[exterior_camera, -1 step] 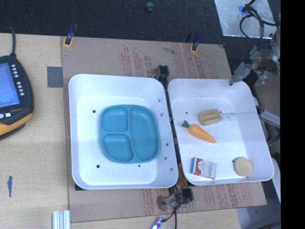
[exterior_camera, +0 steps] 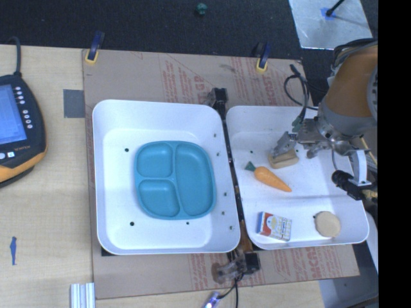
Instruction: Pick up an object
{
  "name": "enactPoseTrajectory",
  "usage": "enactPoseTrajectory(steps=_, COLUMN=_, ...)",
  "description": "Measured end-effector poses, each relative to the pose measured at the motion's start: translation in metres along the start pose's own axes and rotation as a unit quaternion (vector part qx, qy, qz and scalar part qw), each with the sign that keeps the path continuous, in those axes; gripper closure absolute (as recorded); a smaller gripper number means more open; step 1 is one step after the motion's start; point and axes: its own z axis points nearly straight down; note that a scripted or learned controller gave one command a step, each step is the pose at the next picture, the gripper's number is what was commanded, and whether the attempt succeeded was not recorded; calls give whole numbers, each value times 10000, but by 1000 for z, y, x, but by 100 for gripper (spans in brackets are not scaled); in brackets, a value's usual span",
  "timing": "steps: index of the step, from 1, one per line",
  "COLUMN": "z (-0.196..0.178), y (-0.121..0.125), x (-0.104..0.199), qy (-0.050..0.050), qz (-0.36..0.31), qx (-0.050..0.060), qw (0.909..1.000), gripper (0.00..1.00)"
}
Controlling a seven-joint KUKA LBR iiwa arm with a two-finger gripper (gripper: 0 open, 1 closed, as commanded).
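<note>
Camera view, bench from above.

Left bin: white, shallow. Holds one blue divided plate with three compartments, lying flat near the bin's middle, with bare floor all round it up to the walls.

Right bin: white, shallow, edge against edge with the left bin. Contents:
- Tan block, upper middle of the floor, directly at the fingertips.
- Toy carrot, green end toward the left, just below the block and apart from it.
- Small printed carton, near the front wall.
- Round tan disc, front right corner, close to the rim.
Open floor lies along the left wall and between carrot and carton.

Gripper: low in the right bin, fingers slanted down onto the tan block; whether they are parted or closed cannot be told.

Bench: handheld control pendant at the left edge.
</note>
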Motion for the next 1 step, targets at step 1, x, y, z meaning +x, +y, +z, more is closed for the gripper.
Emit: enactPoseTrajectory(steps=1, z=54, y=31, x=-6, qy=-9, qz=-19, qx=-15, qw=10000, gripper=0)
